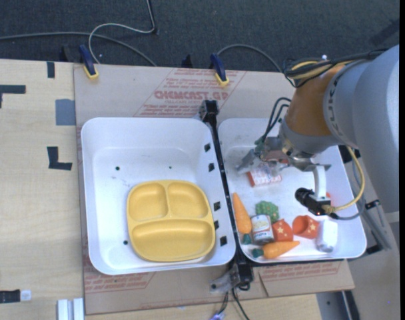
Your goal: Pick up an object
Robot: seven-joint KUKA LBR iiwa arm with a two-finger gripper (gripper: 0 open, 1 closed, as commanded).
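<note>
The hand [261, 157] hangs low in the right-hand shallow white plastic bin [349, 249], its metal parts just above and touching the outline of a small white packet with red print [263, 177]. Whether it is spread or pressed together I cannot tell; nothing can be seen pinched in it.

That packet, directly beneath the hand, seems the likeliest thing to lift. It lies flat on the bin floor, so the tips may skate over it or push it away rather than get under an edge.

Below it, a long orange plastic carrot [240, 213] lies by the bin's inner wall, beside a green leafy toy [267, 210] and a small labelled tin can [261, 227]. These crowd together, and a descent that drifts toward them could nudge several at once.

Farthest from the hand, across the divider, a yellow sectioned plastic tray [170, 220] sits in the left white bin [96, 179] on the desk [29, 199].
</note>
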